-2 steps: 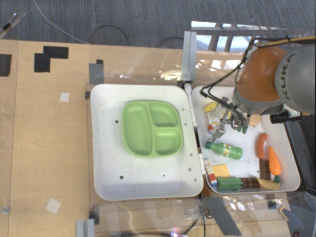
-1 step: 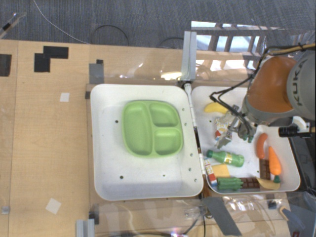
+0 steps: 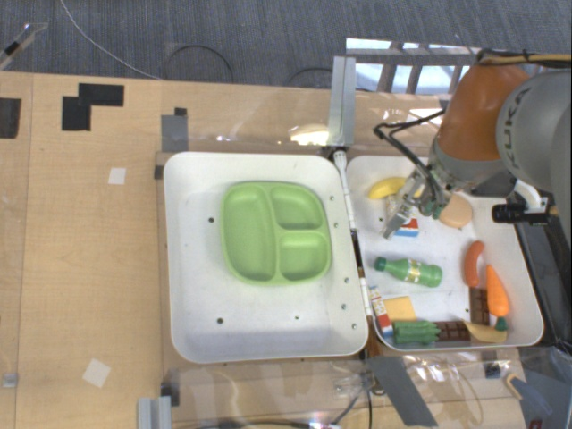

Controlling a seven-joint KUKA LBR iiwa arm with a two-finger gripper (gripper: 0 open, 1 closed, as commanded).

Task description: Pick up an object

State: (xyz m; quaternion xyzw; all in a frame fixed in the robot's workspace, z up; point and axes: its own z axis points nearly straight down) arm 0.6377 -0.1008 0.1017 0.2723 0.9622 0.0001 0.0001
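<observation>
My pincer hangs low in the right bin, coming in from the right with the orange band above my wrist over the bin's upper edge. The two fingers stand slightly apart, tips pointing down and left, with nothing between them; no object is lifted. The nearest candidates: a yellow banana just up-left of the tips, and a small red, white and blue box at or just under them. I cannot tell whether a tip touches it. A tan block sits just to the right of my fingers. Further down lie a green bottle, a red sausage, a carrot and other small items along the bottom wall. The left bin holds a green divided tray, untouched. Judgement: approach done, grasp and lift both remain; the task is early, nothing secured.
</observation>
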